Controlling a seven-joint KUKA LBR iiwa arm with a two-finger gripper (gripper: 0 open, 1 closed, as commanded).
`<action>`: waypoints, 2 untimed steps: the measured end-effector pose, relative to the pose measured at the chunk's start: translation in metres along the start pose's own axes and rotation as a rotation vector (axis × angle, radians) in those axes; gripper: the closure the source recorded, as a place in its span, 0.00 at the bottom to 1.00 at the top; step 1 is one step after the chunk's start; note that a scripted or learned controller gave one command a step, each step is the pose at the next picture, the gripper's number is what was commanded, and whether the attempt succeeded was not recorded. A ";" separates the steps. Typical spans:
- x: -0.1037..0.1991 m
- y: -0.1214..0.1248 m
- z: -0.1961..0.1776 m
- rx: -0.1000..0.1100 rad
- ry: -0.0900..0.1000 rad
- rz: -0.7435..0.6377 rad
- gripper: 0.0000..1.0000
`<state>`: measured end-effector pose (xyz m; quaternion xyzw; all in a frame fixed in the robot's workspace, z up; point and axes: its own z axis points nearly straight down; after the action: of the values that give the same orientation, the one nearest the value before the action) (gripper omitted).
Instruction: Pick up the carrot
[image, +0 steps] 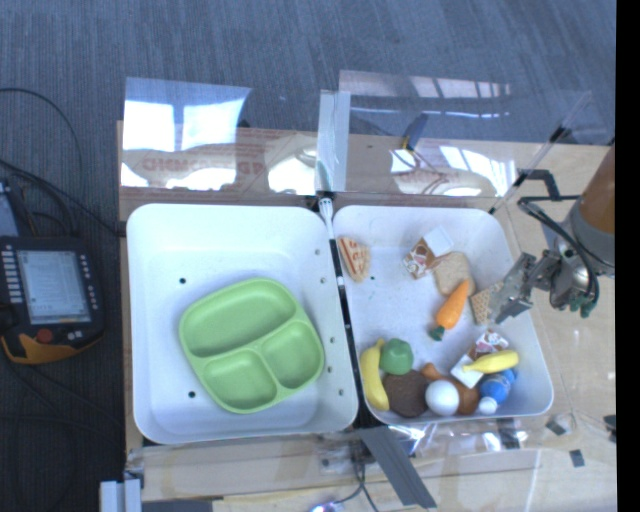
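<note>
The carrot (452, 303) is orange with a small green tip and lies slanted in the middle of the right bin (390, 300). My gripper (512, 290) hovers over the bin's right edge, a short way right of the carrot, pointing down and left. It is open and nothing sits between its fingers. A square cracker (483, 304) lies between the gripper and the carrot.
Around the carrot lie a bread slice (452, 270), a pizza slice (352, 257), a green pepper (397, 355), a banana (371, 376), a white ball (441, 397) and several more toys along the front wall. The left bin (160, 260) holds a green divided plate (252, 343).
</note>
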<state>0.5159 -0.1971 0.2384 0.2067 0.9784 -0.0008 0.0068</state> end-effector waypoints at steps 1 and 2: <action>0.015 -0.037 -0.118 0.002 0.000 -0.101 1.00; 0.016 -0.036 -0.095 -0.001 0.010 -0.356 1.00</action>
<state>0.4857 -0.2231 0.3331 0.0301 0.9995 -0.0006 0.0018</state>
